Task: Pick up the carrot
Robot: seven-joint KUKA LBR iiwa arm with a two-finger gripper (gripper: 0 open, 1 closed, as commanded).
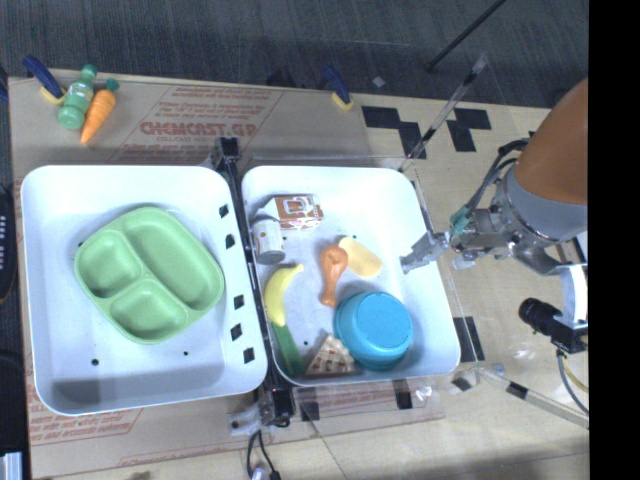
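Note:
The carrot (97, 114), orange with a green top, lies on the cardboard bench outside both bins, beyond the far left corner of the left bin (40, 298). It rests against a green toy bottle (74, 104). My gripper (426, 251) hangs over the right rim of the right bin (400, 193), far to the right of the carrot and apart from every object. Nothing shows in its grasp.
The left bin holds a green divided plate (150, 271). In the right bin lie a brown box (291, 211), a small can (266, 239), a banana (278, 293), an orange drumstick (332, 271), a yellow piece (363, 259), a blue bowl (374, 330) and a pizza slice (328, 358).

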